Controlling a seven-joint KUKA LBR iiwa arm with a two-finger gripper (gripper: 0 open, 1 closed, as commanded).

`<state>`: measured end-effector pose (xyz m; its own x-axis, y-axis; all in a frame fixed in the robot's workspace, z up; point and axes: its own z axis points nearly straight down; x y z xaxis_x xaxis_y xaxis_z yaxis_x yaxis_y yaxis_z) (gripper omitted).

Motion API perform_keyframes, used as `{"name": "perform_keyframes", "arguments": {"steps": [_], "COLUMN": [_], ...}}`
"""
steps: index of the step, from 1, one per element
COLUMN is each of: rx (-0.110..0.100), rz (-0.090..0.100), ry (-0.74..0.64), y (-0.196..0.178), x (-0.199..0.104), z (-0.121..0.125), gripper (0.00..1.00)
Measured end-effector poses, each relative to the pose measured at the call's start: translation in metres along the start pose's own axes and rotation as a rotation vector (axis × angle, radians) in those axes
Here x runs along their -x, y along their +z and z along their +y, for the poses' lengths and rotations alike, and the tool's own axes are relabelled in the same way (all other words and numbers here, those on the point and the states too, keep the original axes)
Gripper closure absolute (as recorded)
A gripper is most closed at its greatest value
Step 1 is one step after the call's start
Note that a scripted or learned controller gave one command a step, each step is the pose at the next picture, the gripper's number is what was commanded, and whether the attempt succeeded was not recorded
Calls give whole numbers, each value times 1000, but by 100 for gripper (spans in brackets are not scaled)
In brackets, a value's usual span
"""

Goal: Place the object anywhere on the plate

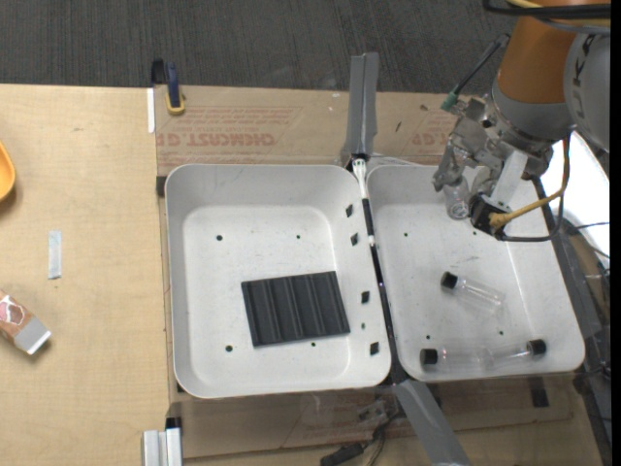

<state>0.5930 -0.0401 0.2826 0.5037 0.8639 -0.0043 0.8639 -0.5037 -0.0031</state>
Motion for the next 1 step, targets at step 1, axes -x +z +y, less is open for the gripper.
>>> {"name": "perform_keyframes", "arguments": {"steps": [1], "rx": [0], "rz": [0], "ry": [-161], "y": [-19], "x": [4], "z": [-74], "gripper": [100]}}
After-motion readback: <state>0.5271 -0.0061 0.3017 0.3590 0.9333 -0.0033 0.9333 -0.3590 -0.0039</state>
